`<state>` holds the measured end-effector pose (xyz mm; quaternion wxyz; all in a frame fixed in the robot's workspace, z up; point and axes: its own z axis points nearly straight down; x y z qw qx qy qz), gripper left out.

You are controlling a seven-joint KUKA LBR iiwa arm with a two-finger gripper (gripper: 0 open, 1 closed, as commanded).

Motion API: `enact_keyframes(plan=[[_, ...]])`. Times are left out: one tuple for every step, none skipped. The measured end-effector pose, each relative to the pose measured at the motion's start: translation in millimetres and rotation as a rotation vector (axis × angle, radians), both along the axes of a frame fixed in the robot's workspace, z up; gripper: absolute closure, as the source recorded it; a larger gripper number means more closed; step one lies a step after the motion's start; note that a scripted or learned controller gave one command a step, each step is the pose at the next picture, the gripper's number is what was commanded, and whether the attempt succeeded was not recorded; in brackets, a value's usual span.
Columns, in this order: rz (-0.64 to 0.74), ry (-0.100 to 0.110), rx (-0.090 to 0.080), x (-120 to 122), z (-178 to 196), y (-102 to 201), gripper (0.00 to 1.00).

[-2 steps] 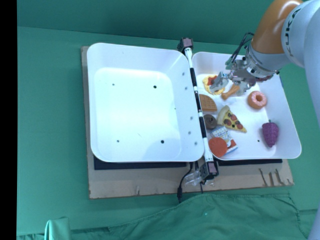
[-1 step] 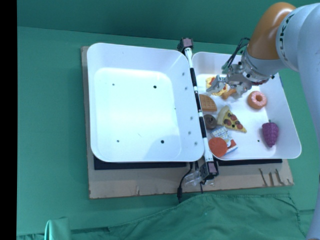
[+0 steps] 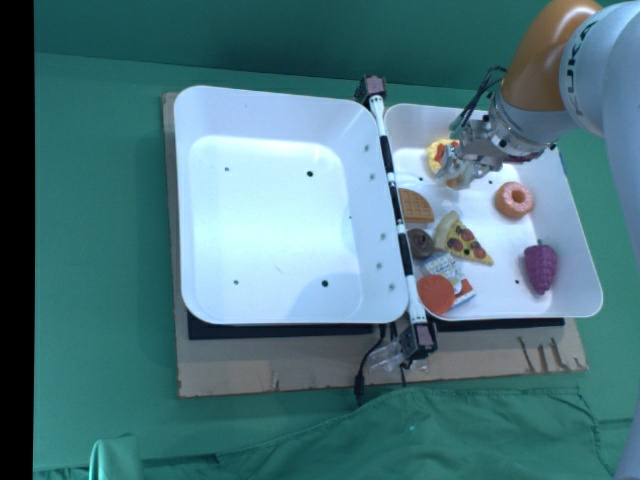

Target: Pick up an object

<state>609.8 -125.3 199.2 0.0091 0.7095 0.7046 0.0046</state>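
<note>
My gripper (image 3: 458, 171) hangs low over the back left part of the right bin (image 3: 575, 218). It is right against a yellow and red toy (image 3: 438, 154), which pokes out on its left side. The wrist hides part of that toy. Other toys lie in this bin: a pink-iced donut (image 3: 514, 199), a brown waffle piece (image 3: 415, 206), a pizza slice (image 3: 463, 238), a small dark donut (image 3: 420, 242), a purple grape bunch (image 3: 540, 266), a red disc (image 3: 435, 293) and a small printed packet (image 3: 458, 276).
The left bin (image 3: 270, 203) lies beside the right one, with a black and white divider bar (image 3: 392, 193) between them. Both rest on a cardboard sheet (image 3: 300, 373) over green cloth. The arm enters from the upper right.
</note>
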Motion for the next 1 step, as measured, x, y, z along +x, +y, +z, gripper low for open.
enact_keyframes(plan=[[0.004,0.009,0.003,11.5,53.6,-2.5,1.0]])
